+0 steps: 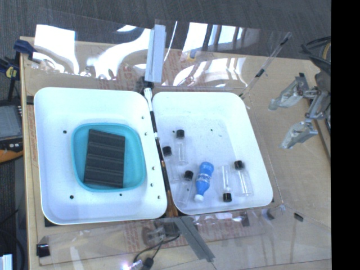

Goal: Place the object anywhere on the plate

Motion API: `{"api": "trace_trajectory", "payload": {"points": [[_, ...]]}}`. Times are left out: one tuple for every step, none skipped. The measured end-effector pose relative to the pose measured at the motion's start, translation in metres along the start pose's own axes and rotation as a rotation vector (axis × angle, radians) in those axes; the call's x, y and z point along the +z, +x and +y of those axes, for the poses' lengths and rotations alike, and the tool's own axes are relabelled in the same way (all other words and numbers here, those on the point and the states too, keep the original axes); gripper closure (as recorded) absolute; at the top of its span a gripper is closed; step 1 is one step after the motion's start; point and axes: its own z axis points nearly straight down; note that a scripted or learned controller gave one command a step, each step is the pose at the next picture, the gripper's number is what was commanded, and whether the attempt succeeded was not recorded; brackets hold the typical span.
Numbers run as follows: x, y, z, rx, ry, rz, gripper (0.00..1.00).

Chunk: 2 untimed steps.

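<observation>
bright, even light; white glare streaks the clear panel (185, 49) behind both bins; shadows faint, focus soft.

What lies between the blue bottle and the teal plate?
In the camera view, between the blue bottle and the teal plate lie a black-capped vial and the two bins' adjoining rims.

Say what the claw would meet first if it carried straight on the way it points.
Probably the rim of the right-hand bin: the claw points left towards it. Its height is unclear, so it might pass above.
</observation>
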Motion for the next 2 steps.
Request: {"api": "trace_trajectory", "payload": {"points": [[0.118,0.006,0.000,0.073,-0.002,0.005,0.00],[0.257,0.007,0.003,0.024,-0.005,0.007,0.00]]}}
